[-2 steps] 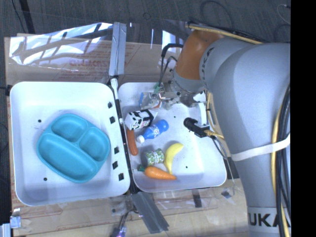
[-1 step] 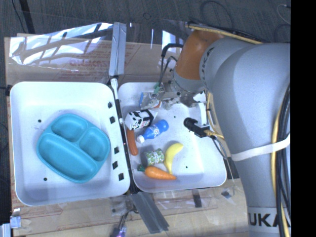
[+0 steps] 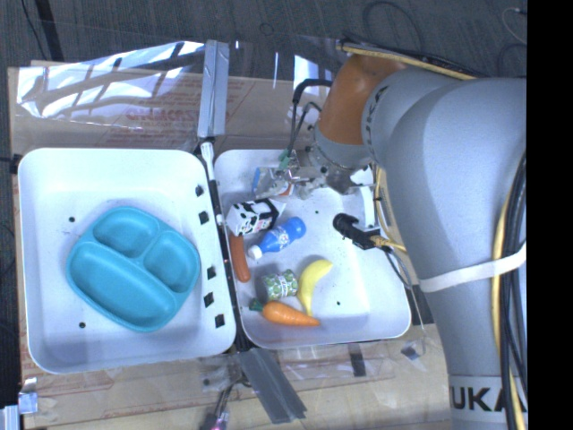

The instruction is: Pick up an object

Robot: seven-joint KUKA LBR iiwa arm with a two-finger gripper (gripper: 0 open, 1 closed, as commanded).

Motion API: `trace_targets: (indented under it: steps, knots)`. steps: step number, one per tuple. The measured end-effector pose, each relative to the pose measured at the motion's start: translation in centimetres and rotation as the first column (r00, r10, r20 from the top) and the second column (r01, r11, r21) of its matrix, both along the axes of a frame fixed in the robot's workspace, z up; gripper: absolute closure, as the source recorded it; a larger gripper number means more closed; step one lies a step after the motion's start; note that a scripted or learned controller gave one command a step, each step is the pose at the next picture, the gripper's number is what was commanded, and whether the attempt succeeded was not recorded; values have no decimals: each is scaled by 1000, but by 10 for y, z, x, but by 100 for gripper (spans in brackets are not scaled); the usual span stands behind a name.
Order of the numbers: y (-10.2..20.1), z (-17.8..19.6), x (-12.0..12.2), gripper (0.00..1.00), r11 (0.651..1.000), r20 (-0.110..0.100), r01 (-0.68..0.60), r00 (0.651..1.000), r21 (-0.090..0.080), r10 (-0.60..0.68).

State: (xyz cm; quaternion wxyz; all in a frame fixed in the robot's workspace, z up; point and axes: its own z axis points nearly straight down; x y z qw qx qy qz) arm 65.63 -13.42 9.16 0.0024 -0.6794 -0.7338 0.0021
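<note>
Cow figure (image 3: 252, 215) in right bin (image 3: 387, 325), far-left part, just below-left of gripper (image 3: 285, 179); blue bottle (image 3: 279, 236) beside it, long axis slanted. Jaw state: cannot tell.

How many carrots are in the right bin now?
1: the carrot lies at the near edge of the right bin, beside the banana. The arm may hide others.

Arm (image 3: 448, 195) hides right bin's (image 3: 269, 334) right wall; jaws unclear.
</note>
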Motion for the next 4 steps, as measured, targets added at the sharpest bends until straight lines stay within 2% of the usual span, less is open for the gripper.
trace_targets:
  steps: [4]
  knots:
    - [0,0,0,0,1000,0,0,1000,0,0]
